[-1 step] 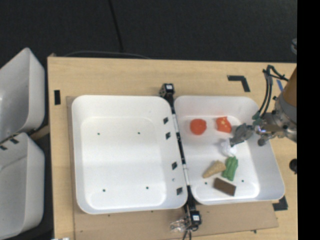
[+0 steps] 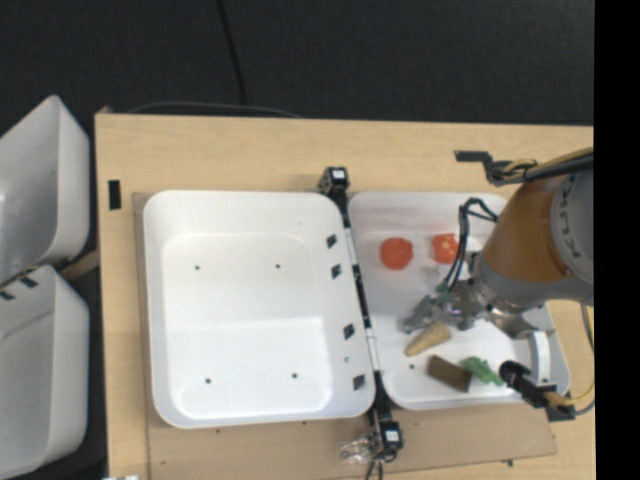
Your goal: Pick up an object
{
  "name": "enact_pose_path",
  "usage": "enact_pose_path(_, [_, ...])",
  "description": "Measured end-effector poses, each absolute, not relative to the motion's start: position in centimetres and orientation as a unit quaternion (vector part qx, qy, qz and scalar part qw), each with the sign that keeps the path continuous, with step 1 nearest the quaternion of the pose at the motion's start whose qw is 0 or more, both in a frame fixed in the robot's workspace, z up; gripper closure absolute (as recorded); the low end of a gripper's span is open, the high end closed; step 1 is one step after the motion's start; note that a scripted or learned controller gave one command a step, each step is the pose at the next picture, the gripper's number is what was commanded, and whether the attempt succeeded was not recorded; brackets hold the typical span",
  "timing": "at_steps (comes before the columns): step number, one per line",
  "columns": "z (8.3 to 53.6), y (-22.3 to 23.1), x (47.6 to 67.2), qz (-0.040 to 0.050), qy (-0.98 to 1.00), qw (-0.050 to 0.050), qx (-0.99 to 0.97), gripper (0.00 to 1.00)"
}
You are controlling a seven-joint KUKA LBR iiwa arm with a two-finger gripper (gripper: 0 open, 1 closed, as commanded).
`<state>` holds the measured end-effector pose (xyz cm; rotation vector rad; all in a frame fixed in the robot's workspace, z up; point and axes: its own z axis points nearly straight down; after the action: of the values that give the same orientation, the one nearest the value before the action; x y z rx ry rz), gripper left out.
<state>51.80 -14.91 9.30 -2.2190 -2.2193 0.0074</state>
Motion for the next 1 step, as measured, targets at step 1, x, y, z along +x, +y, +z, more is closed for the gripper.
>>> enact_pose_path(1, [10.14,-12.08,57.55,-0.0017,-0.709,-0.002,-0.705,0.00])
